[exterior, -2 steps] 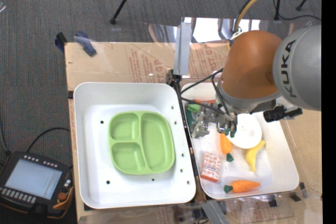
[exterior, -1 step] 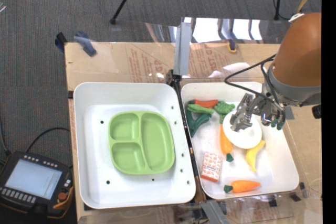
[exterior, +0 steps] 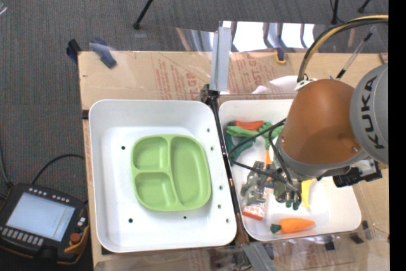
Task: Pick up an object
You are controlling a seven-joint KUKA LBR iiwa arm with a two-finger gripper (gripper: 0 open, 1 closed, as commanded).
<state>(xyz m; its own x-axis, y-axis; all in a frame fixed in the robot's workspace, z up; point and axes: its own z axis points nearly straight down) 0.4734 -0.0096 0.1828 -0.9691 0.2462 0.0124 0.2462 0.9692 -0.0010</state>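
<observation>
The arm (exterior: 330,127), grey with a broad orange band, reaches in from the right and hangs low over the right bin (exterior: 346,216). Its hand (exterior: 269,186) points down into the left half of that bin, a tangle of grey metal parts and dark cable. Whether the hand is open or closed cannot be told from this slanted view, and nothing is clearly seen in its grasp.

Several small toys lie in the right bin. A carrot (exterior: 293,224) rests on the bin floor near the front wall, just below and slightly right of the hand, apart from it. A small red and white item (exterior: 254,211) lies just beneath the hand's left side, too close to tell whether they touch. A yellow piece (exterior: 307,192) stands just right of the hand. Farther back, near the bin's rear left corner, lie a green vegetable (exterior: 240,132) and an orange one (exterior: 249,124), touching each other.

The left bin (exterior: 108,130) holds a green divided plate (exterior: 171,172), lying flat near its middle. Both bins sit side by side on the table (exterior: 139,76).
</observation>
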